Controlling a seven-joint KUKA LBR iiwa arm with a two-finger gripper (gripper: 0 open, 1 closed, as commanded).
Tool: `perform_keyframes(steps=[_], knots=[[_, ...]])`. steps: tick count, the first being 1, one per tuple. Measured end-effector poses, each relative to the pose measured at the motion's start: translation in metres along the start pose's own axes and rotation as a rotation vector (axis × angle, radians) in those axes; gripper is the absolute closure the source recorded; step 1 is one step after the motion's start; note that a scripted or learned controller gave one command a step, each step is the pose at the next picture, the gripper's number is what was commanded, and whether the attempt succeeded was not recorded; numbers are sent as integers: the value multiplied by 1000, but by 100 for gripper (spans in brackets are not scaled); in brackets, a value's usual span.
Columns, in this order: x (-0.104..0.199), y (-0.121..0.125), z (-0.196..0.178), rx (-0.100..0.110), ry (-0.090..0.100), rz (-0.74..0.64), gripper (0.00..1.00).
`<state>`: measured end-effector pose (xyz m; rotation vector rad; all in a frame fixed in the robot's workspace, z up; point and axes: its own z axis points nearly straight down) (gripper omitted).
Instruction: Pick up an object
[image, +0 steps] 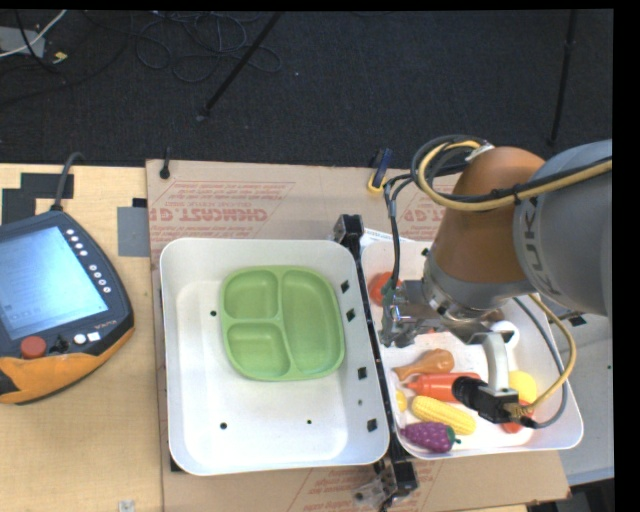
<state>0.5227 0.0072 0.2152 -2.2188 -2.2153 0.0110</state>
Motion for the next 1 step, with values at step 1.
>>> perform_keyframes(steps=[1], knots=[[-8,2,-18,-4,0,-3,100]])
